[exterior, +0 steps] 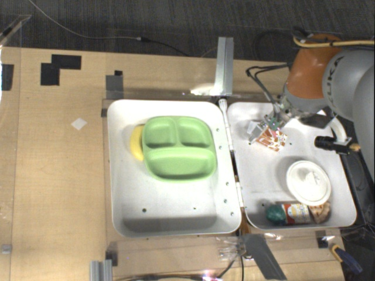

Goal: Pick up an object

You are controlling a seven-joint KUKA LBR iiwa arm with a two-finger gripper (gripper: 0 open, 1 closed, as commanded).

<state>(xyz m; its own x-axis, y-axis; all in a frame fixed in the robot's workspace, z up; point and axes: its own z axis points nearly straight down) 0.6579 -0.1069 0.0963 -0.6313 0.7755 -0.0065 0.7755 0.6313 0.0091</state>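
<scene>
My gripper (262, 127) reaches down into the back of the right bin (258, 186), under the arm's orange band. A small orange-and-white patterned packet (274, 139) lies right beside it, touching or nearly touching its tip. Nearer the front, a white round lid-like dish (308, 182) rests on the bin floor. Along the front wall lies a bottle (291, 213) on its side, with a green cap and a printed label. In the left bin (170, 215), a green divided plate (178, 147) covers most of a yellow banana (136, 143).
A metal post (224, 69) stands behind the seam between the bins. Both bins sit on a wooden bench with black markers at the back left. The left bin's front half shows bare white floor. The arm's grey body fills the right bin's back right corner.
</scene>
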